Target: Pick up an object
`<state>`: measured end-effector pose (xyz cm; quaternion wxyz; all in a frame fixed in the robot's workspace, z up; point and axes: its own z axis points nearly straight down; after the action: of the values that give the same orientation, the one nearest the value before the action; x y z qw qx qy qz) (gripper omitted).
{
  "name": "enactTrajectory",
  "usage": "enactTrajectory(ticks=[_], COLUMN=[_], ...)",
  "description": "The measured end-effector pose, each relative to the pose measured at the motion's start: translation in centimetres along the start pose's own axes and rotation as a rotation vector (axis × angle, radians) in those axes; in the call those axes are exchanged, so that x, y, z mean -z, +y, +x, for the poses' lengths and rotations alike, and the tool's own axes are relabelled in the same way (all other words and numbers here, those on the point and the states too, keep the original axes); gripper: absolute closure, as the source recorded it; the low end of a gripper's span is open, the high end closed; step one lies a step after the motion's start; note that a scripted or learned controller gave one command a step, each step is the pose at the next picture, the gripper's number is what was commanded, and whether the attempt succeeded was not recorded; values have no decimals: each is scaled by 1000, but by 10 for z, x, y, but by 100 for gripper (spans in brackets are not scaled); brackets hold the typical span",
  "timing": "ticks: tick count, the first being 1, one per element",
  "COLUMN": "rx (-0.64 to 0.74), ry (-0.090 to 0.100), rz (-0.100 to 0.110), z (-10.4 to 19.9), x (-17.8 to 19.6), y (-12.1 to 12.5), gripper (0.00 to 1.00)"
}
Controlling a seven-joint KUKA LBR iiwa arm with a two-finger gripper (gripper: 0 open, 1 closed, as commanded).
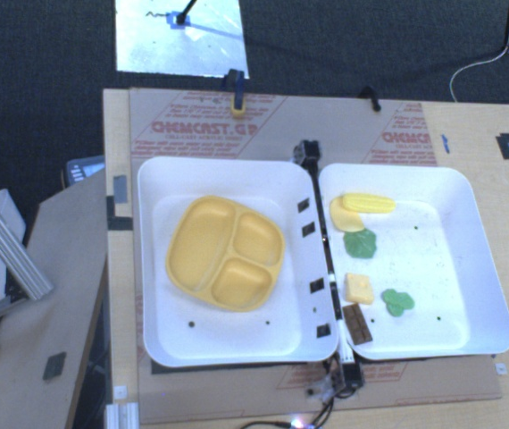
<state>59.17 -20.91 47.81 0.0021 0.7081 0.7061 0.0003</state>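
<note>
In the right bin you have corn, a yellow block and a brown block; the left bin holds a tray. You cannot tell the gripper's state.

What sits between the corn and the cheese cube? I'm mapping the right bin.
In the camera view, a flat green leafy piece lies between the corn and the cheese cube.
</note>
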Motion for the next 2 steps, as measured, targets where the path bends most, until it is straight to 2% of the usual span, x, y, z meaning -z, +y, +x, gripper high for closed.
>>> enactTrajectory(ticks=[1, 2], rx=[11, 0], ry=[-1, 1], rz=[-7, -2], z=[6, 1], x=[40, 61], y=[80, -46], gripper=[100, 100])
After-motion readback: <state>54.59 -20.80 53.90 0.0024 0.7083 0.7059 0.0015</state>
